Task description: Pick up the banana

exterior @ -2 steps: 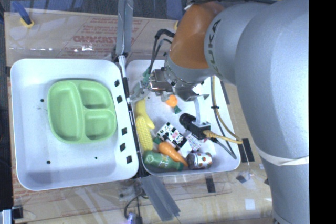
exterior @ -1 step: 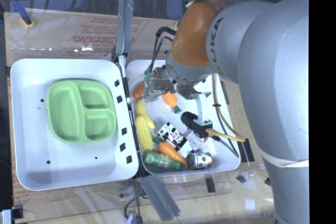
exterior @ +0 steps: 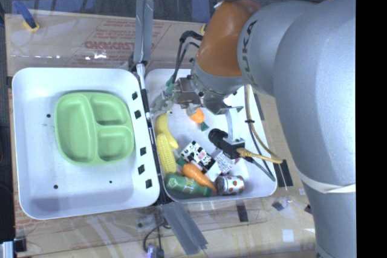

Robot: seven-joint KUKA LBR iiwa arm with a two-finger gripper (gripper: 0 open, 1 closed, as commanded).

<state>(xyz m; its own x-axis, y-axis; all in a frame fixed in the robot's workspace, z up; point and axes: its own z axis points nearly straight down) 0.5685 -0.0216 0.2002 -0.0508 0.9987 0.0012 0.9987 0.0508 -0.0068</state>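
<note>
Starting nearest the camera, in the right bin point(exterior: 263, 193): green bottle point(exterior: 184, 185), carrot point(exterior: 197, 174) and can point(exterior: 230, 184), all on the near side of the banana point(exterior: 161, 124). A step farther, corn cob point(exterior: 167, 151), touching the banana's near end or just short of it; cannot tell which. To the banana's right, a cow-patterned pack point(exterior: 199, 154).

Then the banana itself: lying flat on the bin floor against the bin's left wall, pale yellow, not lifted.

Just beyond the banana's far end, and above it, the gripper point(exterior: 171, 95), hanging low over the bin. Cannot tell whether open or closed from this slant; nothing seen held in it. Beyond that, the orange band point(exterior: 225, 39) of the arm.

To the banana's left, past the wall, the left bin point(exterior: 30, 190) with a green divided plate point(exterior: 94, 127).

Judged so: approach largely made, grasp not shown, lift wholly left to do. Probably still needed: settling over the banana's middle, closing, raising clear of the corn cob.
</note>
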